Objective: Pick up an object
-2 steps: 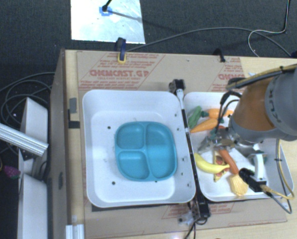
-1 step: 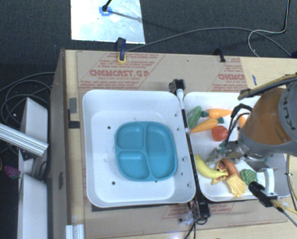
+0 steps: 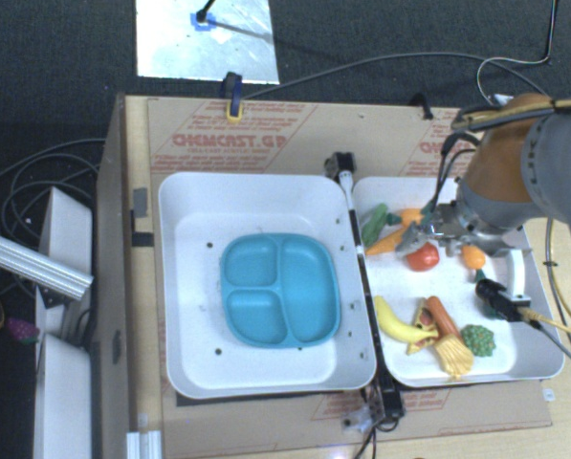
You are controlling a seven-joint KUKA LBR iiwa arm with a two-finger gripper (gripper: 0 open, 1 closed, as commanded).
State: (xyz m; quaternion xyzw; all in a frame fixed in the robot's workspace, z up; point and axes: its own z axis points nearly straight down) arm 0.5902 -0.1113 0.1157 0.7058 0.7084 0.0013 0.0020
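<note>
Currently, gripper [image 3: 436,229], finger state indeterminable, over tomato [image 3: 422,256]: recommended descent straight, centred, clear of carrot [image 3: 388,241].

We see a light blue divided plate [image 3: 277,290] in the white left bin [image 3: 185,256]. In the white right bin [image 3: 538,352] lie a red tomato [image 3: 422,257], a yellow banana [image 3: 400,322], a green broccoli [image 3: 477,339], an orange carrot [image 3: 386,242] and a dark green pepper [image 3: 374,224]. The bench board [image 3: 266,132] is tan with red lettering.
</note>
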